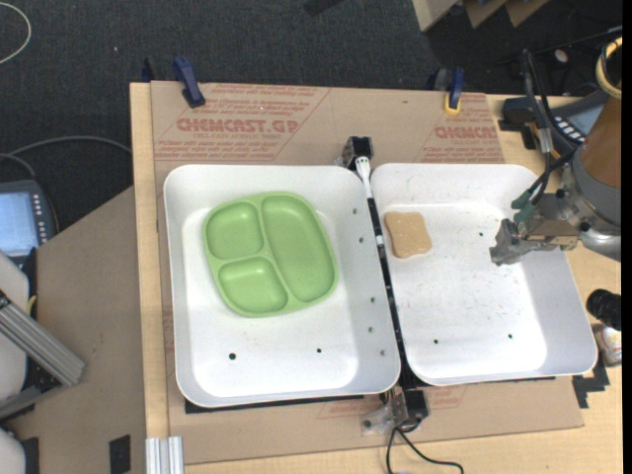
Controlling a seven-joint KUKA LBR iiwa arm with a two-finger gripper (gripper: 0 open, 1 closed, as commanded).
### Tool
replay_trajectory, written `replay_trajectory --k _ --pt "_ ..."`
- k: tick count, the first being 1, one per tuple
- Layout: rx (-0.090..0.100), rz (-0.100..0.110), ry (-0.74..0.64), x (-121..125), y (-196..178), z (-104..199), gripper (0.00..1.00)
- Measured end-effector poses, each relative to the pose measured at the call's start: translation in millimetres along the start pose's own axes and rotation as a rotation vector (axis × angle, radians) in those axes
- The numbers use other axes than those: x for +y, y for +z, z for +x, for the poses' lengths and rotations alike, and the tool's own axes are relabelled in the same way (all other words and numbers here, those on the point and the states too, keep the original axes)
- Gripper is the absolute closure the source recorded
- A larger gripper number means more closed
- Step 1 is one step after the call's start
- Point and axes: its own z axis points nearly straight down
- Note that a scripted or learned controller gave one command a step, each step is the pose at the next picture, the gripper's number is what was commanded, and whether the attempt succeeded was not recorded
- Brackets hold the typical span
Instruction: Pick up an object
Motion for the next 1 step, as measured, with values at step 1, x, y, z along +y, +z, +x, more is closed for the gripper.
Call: replay_trajectory --k 1 --pt "-0.001 -0.010 0.001 1.2 -121.1 36.3 1.00"
